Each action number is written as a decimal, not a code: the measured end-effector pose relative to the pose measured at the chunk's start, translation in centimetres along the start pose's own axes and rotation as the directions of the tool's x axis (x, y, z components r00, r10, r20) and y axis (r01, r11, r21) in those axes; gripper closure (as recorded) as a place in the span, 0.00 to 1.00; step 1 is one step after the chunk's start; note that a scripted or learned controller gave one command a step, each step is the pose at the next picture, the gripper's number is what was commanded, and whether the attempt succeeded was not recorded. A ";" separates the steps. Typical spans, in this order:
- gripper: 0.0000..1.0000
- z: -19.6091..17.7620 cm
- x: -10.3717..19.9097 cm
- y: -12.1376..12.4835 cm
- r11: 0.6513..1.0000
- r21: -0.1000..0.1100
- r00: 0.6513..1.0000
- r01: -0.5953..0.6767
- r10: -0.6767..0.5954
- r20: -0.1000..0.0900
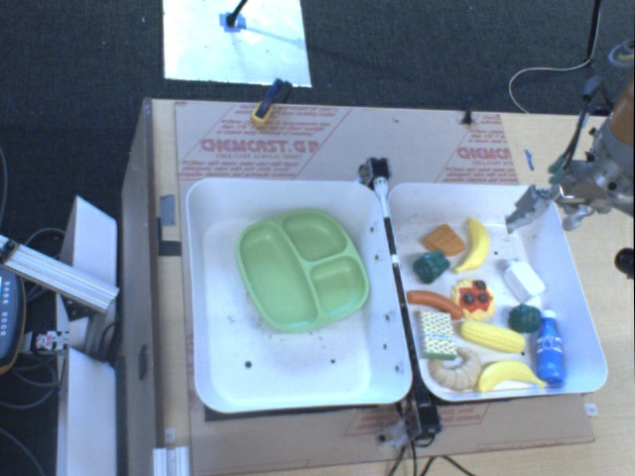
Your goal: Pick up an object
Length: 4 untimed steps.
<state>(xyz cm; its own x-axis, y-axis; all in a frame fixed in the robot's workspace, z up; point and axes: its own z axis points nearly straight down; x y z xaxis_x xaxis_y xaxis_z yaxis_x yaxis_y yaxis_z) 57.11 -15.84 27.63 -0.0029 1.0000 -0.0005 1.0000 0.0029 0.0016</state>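
At the right edge of the frame the arm (617,157) is cut off, so just its wrist end shows, blurred. The gripper (529,211) hangs over the upper right bin (585,296) as a grey smear, too soft to read. At the far left a dark device (8,310) is sliced by the frame's edge. The small checkered item (437,331) near the divider is too small to name, and so is the dark teal lump (431,265) beside the cracker-like piece (444,239).
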 end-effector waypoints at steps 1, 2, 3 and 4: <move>0.00 16.6 0.5 0.8 1.000 0.003 1.000 -0.002 0.002 -0.001; 0.00 19.2 6.9 1.8 1.000 0.001 1.000 0.001 -0.001 -0.002; 0.00 19.1 6.4 6.3 1.000 -0.002 1.000 0.001 -0.001 0.000; 1.00 18.0 6.4 6.4 1.000 -0.004 1.000 0.003 -0.003 0.000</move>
<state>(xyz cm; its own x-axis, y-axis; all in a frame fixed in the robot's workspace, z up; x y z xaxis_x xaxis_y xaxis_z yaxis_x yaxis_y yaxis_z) 63.47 -9.43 9.60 -0.0057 1.0000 -0.0003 1.0000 0.0057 0.0054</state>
